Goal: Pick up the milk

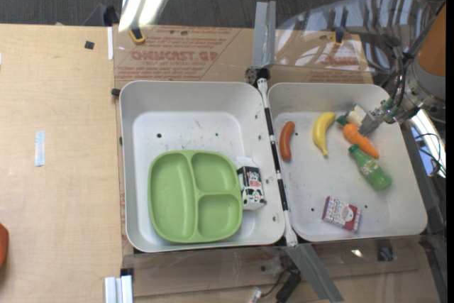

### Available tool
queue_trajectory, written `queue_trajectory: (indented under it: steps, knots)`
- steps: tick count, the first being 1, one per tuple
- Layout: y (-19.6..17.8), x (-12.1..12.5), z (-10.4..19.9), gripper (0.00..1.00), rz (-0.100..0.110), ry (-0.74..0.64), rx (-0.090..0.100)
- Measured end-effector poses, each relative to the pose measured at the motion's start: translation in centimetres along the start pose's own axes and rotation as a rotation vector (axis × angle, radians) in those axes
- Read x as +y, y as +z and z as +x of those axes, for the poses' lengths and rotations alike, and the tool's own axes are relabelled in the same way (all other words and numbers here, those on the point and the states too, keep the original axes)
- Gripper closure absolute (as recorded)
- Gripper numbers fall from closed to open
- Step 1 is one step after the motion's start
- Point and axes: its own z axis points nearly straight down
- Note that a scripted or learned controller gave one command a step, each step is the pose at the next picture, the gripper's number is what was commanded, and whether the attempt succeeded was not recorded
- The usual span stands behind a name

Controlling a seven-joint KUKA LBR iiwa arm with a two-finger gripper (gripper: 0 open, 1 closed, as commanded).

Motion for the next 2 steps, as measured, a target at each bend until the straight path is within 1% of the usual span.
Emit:
queue_trajectory:
  steps: [1,2]
  knots:
    - [1.2,-8.1,-4.8,1.0,0.0,-0.01,0.001]
    - [3.0,1.6,-9.2,1.0,-0.002,0.025,-0.002]
